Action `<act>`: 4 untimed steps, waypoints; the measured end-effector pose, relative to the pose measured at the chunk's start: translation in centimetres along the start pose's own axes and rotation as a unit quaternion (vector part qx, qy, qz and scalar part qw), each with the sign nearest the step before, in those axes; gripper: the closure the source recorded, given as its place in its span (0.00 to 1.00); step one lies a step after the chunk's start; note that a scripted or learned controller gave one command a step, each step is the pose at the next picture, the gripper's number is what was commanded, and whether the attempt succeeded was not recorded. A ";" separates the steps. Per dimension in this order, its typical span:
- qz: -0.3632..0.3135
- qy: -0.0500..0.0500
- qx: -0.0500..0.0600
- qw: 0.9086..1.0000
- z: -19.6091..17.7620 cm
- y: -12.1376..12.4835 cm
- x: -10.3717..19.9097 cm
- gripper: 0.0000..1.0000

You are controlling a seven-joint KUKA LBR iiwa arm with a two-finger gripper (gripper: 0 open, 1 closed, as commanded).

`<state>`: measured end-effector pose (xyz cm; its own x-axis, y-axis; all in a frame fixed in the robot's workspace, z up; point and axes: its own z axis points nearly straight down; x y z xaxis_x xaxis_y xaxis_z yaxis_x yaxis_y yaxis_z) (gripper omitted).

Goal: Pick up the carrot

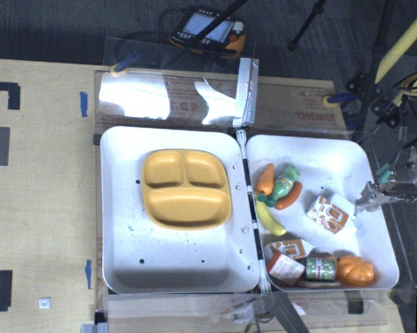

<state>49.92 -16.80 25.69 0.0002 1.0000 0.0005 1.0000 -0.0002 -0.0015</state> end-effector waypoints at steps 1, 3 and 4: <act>0.093 0.000 -0.002 0.996 16.9 -0.6 4.5 1.00; 0.232 -0.001 -0.001 0.973 -2.4 -0.6 17.0 1.00; 0.159 0.000 0.002 0.987 7.3 4.4 16.5 1.00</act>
